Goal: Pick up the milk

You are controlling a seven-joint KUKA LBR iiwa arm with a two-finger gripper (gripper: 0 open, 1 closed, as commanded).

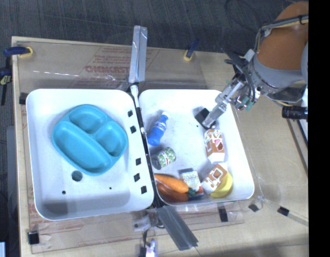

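The wooden table [47, 52] carries two shallow white plastic bins. The left bin [41, 186] contains a blue plastic divided plate [89, 137]. The grey arm with the orange band [279, 47] reaches in from the right, and its black end effector [203, 118] hangs over the upper part of the right bin [178, 98]; whether it is open or closed, I cannot tell. The milk carton with red and white print [214, 144] lies just below it, near the right wall. Lower there are a second similar carton [214, 176], an orange carrot [173, 184], a yellow banana [225, 186], a blue bottle [157, 130] and a small green can [164, 157].
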